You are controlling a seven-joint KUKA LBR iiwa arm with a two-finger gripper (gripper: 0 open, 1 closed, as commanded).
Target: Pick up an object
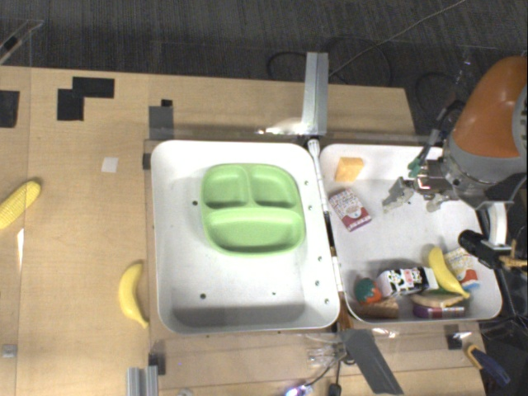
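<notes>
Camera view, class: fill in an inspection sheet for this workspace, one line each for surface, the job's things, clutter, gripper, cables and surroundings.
Surface: wooden bench bearing a left bin and a right bin side by side.
Job's things: in the right bin, an orange wedge and a red-and-white packet near the back; a banana, a black-and-white carton and other small items heaped along the front.
Clutter: green divided plate in the left bin; a yellow banana and a corn cob on the bench.
Gripper: gripper low over the right bin, nothing between its fingers.
Cables: black cables on the floor behind.
Surroundings: dark carpet.
</notes>
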